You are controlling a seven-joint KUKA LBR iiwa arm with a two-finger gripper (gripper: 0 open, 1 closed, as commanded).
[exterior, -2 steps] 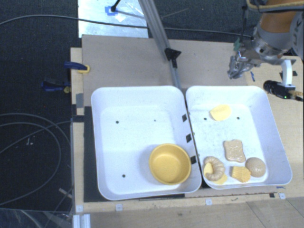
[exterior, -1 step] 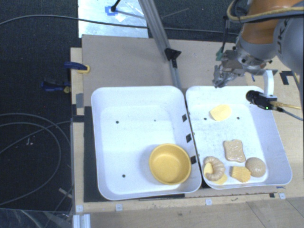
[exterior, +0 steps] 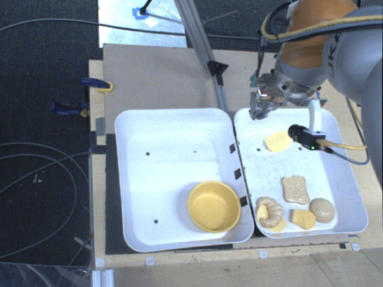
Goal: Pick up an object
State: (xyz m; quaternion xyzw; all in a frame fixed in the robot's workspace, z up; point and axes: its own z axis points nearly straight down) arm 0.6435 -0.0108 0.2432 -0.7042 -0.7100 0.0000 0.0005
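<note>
My gripper (exterior: 259, 111) hangs over the far left corner of the right bin (exterior: 350, 187), under the grey arm with its orange band. A pale yellow wedge (exterior: 277, 142) lies just in front of it and to its right, apart from it. Along that bin's near edge lie a tan rectangular biscuit (exterior: 295, 189), a croissant-shaped piece (exterior: 269, 212), a small yellow ridged piece (exterior: 303, 219) and a round beige bun (exterior: 322, 210). A yellow bowl (exterior: 213, 205) stands upright in the near right part of the left bin (exterior: 137, 160). I see nothing in the gripper.
A small black device (exterior: 302, 137) with a yellow cable hangs off the arm beside the wedge. A grey pole (exterior: 200, 40) slants down to the bins' far edge. Black clips sit on the divide between the bins (exterior: 237, 172). Cables lie on the floor to the left.
</note>
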